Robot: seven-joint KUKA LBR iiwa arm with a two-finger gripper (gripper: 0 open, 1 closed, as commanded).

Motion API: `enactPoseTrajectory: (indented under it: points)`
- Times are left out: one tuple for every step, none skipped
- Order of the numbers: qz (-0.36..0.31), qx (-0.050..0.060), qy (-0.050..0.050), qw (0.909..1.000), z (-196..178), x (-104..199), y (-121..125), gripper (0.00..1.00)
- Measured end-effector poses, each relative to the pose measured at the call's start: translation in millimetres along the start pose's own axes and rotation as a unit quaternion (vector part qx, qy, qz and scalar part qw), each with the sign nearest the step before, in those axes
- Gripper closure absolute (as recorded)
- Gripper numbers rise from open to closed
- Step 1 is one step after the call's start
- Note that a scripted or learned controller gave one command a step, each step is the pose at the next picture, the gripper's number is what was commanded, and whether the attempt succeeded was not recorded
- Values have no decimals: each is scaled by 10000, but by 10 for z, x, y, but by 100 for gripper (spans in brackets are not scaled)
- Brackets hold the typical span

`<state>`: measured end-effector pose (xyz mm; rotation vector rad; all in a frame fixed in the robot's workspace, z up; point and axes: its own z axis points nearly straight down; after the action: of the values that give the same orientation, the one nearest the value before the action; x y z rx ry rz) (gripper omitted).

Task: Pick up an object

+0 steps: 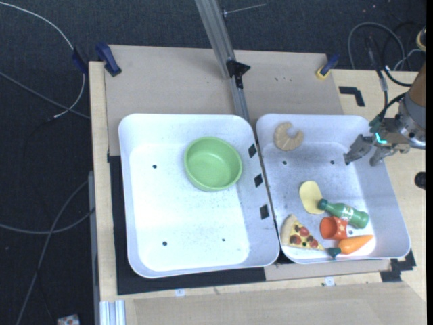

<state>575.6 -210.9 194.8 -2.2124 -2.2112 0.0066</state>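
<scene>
The right bin (379, 202) holds several toy foods. A tan curved pastry piece (289, 135) lies at its far left. Near the front are a yellow piece (311, 196), a green bottle (346, 212) on its side, a red cup (330, 227), an orange carrot (353, 244) and a pizza slice (301, 233). My gripper (364, 156) hangs over the bin's far right part, open, with nothing between its fingers. It is well behind the bottle and to the right of the pastry.
A green bowl (214, 162) sits in the left bin (155, 235), toward its far right. A metal post (220, 32) slants up from between the bins at the back. Blue clamps (108, 59) and cables lie around the bench edges.
</scene>
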Motion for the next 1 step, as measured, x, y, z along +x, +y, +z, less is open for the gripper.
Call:
enactPoseTrajectory:
  points:
    - [-4, -32, -8, 10000, -33, -2, 15, 0]
